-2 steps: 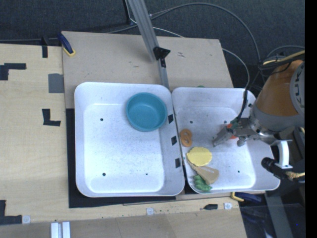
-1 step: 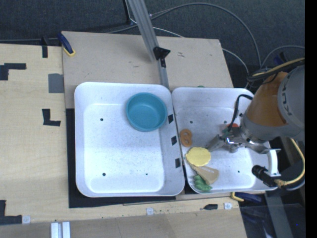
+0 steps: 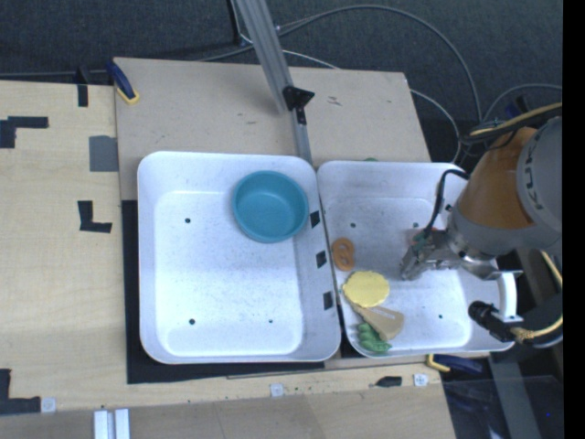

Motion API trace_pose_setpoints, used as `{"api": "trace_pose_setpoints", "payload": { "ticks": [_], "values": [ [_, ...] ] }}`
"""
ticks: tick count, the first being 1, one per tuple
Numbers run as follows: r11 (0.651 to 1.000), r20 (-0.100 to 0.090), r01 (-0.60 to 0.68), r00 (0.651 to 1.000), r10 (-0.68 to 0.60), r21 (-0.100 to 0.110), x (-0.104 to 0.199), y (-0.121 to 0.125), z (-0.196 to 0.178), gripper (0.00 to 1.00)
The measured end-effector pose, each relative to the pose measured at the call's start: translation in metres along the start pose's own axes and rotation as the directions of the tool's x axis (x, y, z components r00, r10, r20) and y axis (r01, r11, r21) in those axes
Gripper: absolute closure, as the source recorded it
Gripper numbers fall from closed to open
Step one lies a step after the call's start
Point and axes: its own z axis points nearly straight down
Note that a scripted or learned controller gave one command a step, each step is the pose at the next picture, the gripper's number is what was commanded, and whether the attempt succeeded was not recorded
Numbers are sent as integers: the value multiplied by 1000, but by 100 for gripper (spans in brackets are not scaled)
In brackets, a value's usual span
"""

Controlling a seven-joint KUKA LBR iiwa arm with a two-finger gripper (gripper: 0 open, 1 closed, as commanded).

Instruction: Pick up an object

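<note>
Two white bins side by side on desk (image 3: 366,108). Left bin (image 3: 174,337) w/ one blue bowl (image 3: 269,206), upright, near top right corner, close to the wall shared w/ the other bin.

Right bin (image 3: 366,186) w/ small things bunched at its left side, near the front. Small orange-brown round piece (image 3: 343,253) just beside the middle wall. Yellow round flat thing (image 3: 366,289) a bit below & right of it, near but apart. Tan wedge-shaped piece (image 3: 385,321) under the yellow one, touching or almost. Green thing (image 3: 369,338) at front edge of bin, beside tan piece, partly tucked under it. Too small to tell what these are.

Grey arm w/ orange band (image 3: 498,190) in from the right, over right bin. Gripper (image 3: 416,265) low over bin floor, in the bare middle part, right of the yellow thing & apart from it. Nothing seen between fingers (image 3: 408,271). Fingers dark & blurry, so wide or narrow: can't tell.

Black cables near arm at right. Grey pole (image 3: 265,39) slanting down from top to the spot where both bins meet. Black tape bits on wood at left.
</note>
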Motion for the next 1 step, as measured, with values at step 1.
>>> {"api": "trace_pose_setpoints", "payload": {
  "ticks": [1],
  "values": [
    [1000, 1, -1, 1000, 1, -4, 1, 1, -41, 100]
  ]
}}
